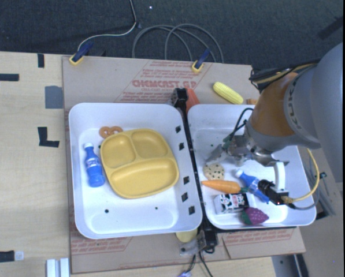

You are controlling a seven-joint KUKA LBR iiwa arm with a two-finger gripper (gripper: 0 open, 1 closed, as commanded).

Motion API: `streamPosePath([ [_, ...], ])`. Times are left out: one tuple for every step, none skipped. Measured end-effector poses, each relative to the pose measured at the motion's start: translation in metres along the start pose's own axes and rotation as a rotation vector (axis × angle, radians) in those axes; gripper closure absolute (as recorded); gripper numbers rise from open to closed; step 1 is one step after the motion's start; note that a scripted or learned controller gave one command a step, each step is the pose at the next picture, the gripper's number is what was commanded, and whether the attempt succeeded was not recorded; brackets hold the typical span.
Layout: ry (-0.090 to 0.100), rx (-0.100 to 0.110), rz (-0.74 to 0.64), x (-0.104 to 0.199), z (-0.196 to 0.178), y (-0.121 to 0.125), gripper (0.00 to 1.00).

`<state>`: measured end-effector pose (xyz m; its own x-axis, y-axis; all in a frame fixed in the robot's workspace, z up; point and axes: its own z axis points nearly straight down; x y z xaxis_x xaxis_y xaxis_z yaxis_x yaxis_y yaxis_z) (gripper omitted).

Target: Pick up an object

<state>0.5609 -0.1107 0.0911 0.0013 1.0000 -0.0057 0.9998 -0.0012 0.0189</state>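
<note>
Pale wood tabletop [22, 172], two white bins. Grey arm's pincer [227, 149] low in the right bin [210, 117], mid-right of frame, can't tell if open or closed. Round speckled cookie [214, 170] just below-left, orange carrot [221, 185] beneath. Nothing lifted yet; grab & raise left.

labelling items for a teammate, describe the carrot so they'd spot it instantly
Look in the right-hand white bin, near its left wall, low down. The carrot lies flat there, below the spotted cookie: the bin's one long orange tapered piece.

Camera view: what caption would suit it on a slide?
Arm's end effector above the right bin near a cracker and carrot; yellow tray in the left bin.
</note>
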Motion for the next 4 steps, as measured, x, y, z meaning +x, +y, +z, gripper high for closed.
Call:
streamPosePath([
  [0.004, 0.012, -0.005, 0.008, 0.007, 0.08, 0.0],
  [0.003, 0.021, -0.005, 0.017, 0.008, 0.108, 0.0],
  [0.002, 0.022, 0.006, -0.062, -0.002, 0.06, 0.0],
  [0.005, 0.016, -0.008, -0.006, 0.008, 0.11, 0.0],
])
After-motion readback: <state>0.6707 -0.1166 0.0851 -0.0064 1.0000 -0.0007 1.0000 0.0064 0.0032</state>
